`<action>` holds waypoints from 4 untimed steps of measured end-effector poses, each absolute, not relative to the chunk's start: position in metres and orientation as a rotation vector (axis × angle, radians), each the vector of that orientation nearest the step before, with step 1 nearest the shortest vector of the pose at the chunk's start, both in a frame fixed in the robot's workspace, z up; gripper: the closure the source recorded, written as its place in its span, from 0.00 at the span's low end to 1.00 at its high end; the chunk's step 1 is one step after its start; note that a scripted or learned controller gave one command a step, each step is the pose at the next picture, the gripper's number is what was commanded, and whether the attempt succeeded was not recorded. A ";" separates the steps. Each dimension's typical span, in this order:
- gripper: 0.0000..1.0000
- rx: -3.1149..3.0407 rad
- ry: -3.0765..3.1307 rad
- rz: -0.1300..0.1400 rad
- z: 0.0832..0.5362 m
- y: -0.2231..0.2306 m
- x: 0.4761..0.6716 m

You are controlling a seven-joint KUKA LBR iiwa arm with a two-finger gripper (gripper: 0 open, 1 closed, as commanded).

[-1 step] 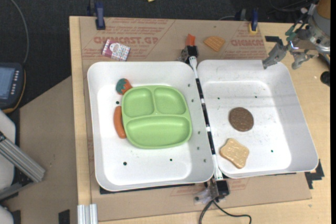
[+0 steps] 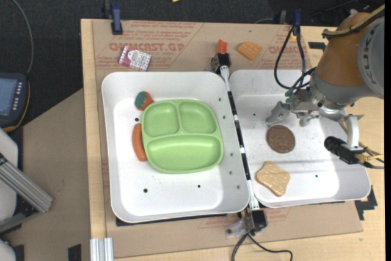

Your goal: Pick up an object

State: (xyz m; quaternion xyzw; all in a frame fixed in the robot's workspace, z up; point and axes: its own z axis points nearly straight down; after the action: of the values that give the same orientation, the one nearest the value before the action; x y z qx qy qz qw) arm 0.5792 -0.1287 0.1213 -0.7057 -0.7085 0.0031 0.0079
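In the right bin (image 2: 342, 189), a round brown patty (image 2: 281, 139) lies near the middle and a tan toast-shaped piece (image 2: 272, 178) lies at the front. My gripper (image 2: 291, 115) hangs just above and behind the patty, open, with nothing between its fingers. The left bin (image 2: 122, 192) holds a green divided plate (image 2: 181, 135). An orange sausage-like piece (image 2: 138, 142) lies along the plate's left side. At its upper left corner sits a small green and red round toy (image 2: 143, 99).
The grey and orange arm (image 2: 351, 64) covers the right bin's far right corner, with a black part (image 2: 339, 150) sticking out below it. On the bench behind the bins lie a tan cracker (image 2: 248, 50) and a pink packet (image 2: 135, 58).
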 end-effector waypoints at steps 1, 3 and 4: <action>0.00 -2.220 -2.218 0.003 0.083 -0.122 0.570; 1.00 -2.217 -2.235 -0.012 0.190 -0.039 0.598; 0.00 -2.221 -2.222 -0.001 0.185 -0.044 0.596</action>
State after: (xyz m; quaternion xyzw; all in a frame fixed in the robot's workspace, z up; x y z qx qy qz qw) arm 0.5957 -0.0438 0.1847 -0.7070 -0.7072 -0.0004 -0.0001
